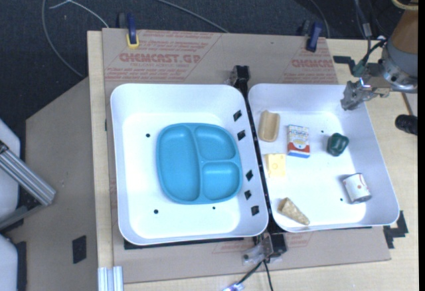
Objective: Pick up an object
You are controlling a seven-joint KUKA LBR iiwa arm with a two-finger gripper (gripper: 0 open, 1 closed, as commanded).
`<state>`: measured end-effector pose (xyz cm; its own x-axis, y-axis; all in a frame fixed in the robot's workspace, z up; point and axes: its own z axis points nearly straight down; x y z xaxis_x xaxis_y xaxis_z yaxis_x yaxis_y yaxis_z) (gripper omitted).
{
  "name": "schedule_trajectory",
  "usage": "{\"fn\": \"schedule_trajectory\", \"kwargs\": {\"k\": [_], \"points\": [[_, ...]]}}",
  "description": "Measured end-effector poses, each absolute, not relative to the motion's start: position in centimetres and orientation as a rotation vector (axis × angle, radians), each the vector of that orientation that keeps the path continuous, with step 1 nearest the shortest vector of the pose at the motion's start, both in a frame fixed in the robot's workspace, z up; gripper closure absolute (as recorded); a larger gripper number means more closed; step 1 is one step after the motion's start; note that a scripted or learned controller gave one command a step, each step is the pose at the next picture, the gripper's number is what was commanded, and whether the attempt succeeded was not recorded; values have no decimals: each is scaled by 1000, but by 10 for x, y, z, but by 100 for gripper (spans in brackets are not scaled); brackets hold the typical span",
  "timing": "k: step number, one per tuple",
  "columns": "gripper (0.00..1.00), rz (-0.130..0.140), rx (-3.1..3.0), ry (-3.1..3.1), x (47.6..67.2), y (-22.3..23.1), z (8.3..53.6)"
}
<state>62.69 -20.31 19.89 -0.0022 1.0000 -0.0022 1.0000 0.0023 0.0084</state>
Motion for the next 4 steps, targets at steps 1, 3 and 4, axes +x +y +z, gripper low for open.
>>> {"fn": "schedule_trajectory", "kwargs": {"k": [1, 3, 4], "points": [[100, 6, 2214, 2217, 627, -213, 258], [100, 1, 2220, 2229, 606, -127, 255], [100, -1, 2220, 2230, 588, -83, 242]]}}
